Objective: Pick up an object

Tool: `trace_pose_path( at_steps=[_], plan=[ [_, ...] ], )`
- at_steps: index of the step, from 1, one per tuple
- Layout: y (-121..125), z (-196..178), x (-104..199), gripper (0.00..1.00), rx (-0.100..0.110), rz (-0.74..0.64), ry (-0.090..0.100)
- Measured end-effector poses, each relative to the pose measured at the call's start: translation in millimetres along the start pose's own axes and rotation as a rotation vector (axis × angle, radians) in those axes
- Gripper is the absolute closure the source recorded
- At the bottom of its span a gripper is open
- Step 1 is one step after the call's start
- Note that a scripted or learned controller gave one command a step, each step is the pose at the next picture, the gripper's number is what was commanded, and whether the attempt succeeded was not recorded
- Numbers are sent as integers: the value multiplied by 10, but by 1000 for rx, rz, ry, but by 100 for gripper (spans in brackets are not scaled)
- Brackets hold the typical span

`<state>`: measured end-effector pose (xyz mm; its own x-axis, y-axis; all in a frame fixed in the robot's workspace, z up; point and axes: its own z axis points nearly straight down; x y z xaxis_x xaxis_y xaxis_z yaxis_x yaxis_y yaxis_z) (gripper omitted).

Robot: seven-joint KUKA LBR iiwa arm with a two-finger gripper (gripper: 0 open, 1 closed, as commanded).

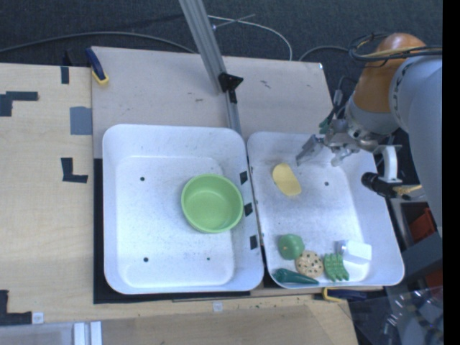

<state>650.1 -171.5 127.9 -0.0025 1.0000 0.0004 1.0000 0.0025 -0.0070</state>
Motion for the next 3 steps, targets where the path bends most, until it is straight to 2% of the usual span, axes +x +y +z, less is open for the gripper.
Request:
trace_pose_path(
  at_steps=[1,2,3],
  plan=[
    [-1,414,11,0,-4,0,-1],
    [3,294,16,100,-5,-1,-2],
    [-27,-328,-23,100,-12,2,-2]
  ],
)
